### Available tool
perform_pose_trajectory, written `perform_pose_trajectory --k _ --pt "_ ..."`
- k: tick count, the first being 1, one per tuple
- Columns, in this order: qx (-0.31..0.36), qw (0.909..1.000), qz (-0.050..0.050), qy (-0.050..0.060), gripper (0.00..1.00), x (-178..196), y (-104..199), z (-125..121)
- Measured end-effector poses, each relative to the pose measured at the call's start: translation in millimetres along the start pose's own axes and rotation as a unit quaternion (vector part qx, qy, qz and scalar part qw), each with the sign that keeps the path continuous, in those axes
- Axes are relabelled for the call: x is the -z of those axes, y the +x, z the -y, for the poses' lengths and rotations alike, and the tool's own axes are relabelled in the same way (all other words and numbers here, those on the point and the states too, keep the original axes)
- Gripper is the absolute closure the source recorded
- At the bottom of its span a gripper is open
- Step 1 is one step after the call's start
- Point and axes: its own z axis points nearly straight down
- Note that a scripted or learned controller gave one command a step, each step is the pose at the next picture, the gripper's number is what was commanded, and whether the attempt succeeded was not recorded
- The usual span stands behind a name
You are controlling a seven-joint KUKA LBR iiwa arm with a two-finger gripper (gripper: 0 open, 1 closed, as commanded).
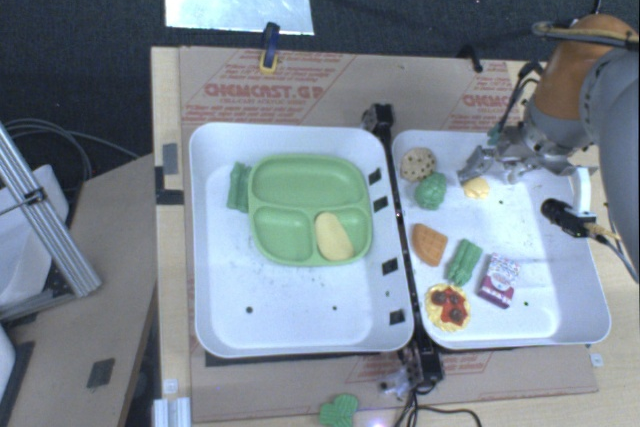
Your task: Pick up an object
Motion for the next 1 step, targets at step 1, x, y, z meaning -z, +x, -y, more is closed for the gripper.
perform_pose_trajectory --k 1 --pt "0.000 1.0000 0.000 0.001 0.00 -0.6 1.9 13.9"
